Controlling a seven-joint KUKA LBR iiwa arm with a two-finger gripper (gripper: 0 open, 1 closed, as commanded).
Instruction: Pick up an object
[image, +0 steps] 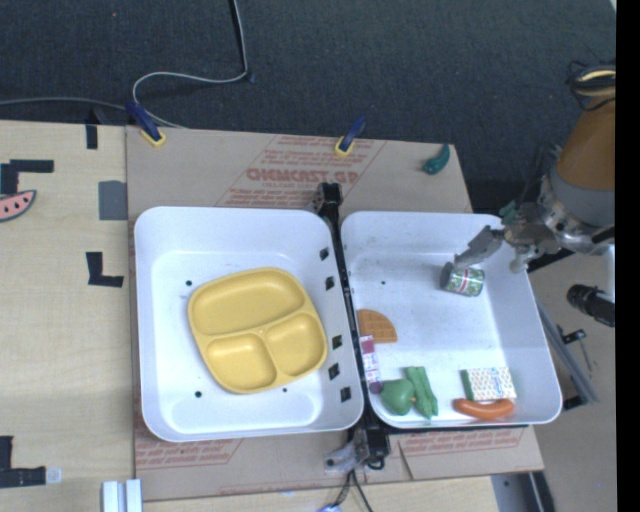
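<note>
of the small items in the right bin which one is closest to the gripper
The small can, lying alone in the upper part of the right bin, right at the gripper. The other items cluster along the bin's lower edge.

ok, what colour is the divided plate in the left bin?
Yellow: the three-compartment plastic plate, clearest in the camera view.

1. The small can (465, 279) lies on its side in the upper right part of the right bin (420, 232), green and silver, tilted a little; my gripper (472, 259) sits just above it.
2. The green pepper (409, 392) rests near the front wall.
3. The patterned little box (489, 382) lies at the front right.
4. The orange-red sausage (484, 407) lies just in front of that box.
5. The brown cookie-like disc (377, 325) lies by the left wall.
</note>
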